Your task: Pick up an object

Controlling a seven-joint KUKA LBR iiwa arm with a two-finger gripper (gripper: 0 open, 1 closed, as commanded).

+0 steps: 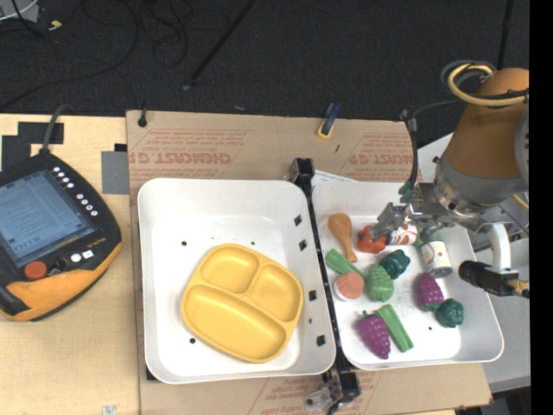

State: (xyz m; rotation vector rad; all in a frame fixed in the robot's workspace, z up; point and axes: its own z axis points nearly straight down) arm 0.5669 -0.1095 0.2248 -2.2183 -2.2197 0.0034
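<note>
Your gripper [390, 225] is hovering low in the right bin [484, 340], right over the red toy [371, 240] beside the drumstick [342, 234]; I cannot tell how the fingers are set. Toys are crowding it; the yellow tray [242, 314] is filling the left bin [173, 223]

The arm [488, 137] is cut off by the right edge, and part of the right bin's [484, 348] far right corner is hidden beneath it. The red toy [371, 241] is partly covered by the gripper [390, 223], whose finger state cannot be determined. The pendant [47, 232] is cut off at the left edge, and its screen text is too small to be read.
</note>
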